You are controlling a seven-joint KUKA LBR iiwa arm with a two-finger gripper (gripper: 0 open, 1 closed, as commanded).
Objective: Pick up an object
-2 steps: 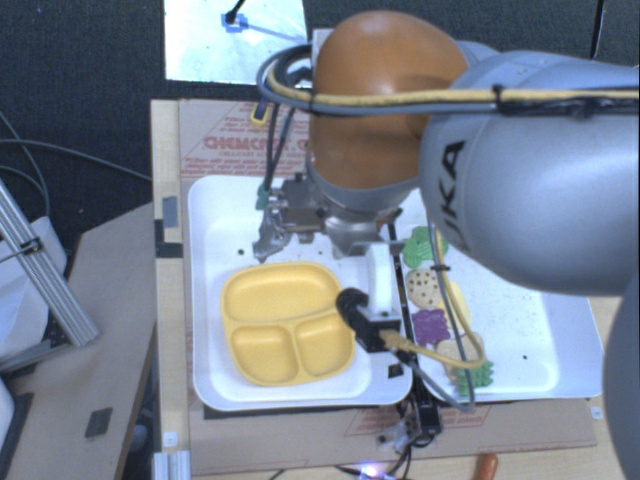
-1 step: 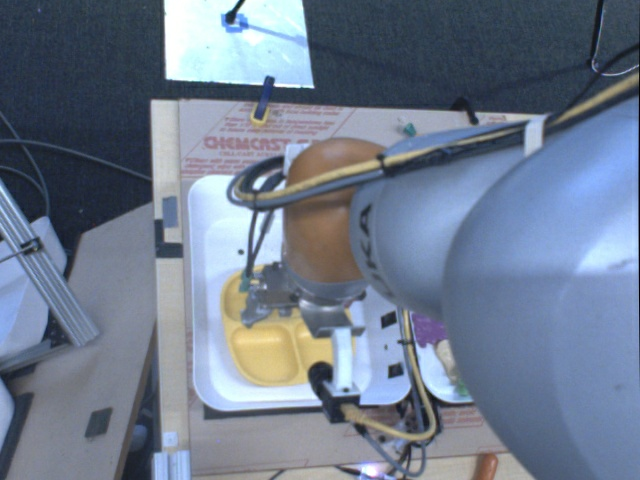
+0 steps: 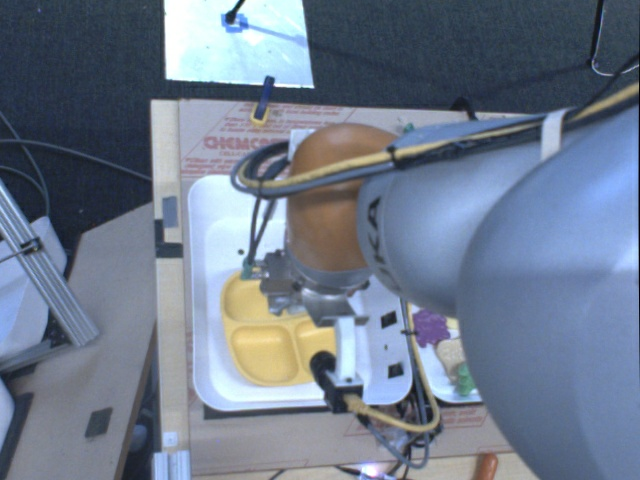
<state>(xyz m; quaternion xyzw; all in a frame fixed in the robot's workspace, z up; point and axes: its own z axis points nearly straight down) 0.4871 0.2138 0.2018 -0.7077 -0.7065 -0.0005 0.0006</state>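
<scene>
A yellow divided tray [image 3: 262, 340] lies in the left white bin [image 3: 215, 223], toward its front. The arm's orange band [image 3: 330, 203] and grey wrist [image 3: 318, 288] hang right over this bin and hide its middle and right side. The gripper is below the wrist, hidden from above by the arm's own body. In the right bin [image 3: 445, 393] a purple grape bunch [image 3: 431, 325], a tan piece [image 3: 450, 352] and a small green piece [image 3: 464, 378] peek out beside the arm.
The bins rest on a cardboard sheet [image 3: 220, 138]. A blue and yellow tool [image 3: 263, 101] lies on the cardboard's far edge. Cables [image 3: 400, 433] dangle near the front edge. A wooden side bench [image 3: 95, 318] and metal rail [image 3: 40, 263] stand left.
</scene>
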